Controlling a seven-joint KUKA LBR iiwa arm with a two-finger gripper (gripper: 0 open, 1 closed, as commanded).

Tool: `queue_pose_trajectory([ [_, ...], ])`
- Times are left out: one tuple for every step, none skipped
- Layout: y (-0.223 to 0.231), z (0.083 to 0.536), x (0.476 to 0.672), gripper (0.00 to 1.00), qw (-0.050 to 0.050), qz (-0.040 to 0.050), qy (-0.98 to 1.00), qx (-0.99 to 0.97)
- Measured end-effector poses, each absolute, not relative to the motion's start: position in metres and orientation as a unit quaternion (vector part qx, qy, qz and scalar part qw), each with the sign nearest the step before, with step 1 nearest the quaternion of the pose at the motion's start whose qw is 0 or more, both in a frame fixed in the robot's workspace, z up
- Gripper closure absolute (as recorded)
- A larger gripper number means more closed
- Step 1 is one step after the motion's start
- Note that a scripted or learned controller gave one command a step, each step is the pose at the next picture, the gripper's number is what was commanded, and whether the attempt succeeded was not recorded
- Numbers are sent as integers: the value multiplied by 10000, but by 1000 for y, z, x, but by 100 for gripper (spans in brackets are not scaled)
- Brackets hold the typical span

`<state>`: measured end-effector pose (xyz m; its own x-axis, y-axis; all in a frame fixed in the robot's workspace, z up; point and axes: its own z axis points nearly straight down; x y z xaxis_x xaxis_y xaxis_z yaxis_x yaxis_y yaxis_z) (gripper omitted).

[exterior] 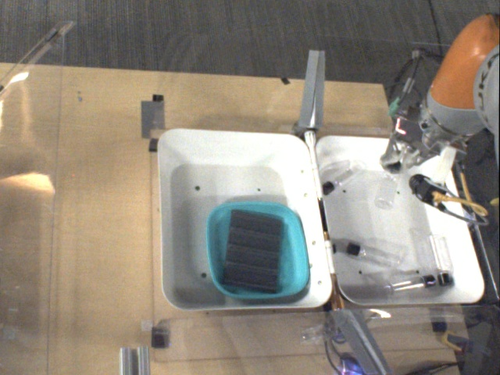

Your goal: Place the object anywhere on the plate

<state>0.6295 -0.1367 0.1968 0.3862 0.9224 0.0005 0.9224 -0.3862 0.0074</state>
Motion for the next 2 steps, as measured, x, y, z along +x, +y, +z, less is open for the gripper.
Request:
queue_pose_trajectory([
  [-58, 184, 606, 100, 4, 12, 5949, 8038],
  [16, 185, 585, 100, 4, 14, 6187, 7856],
])
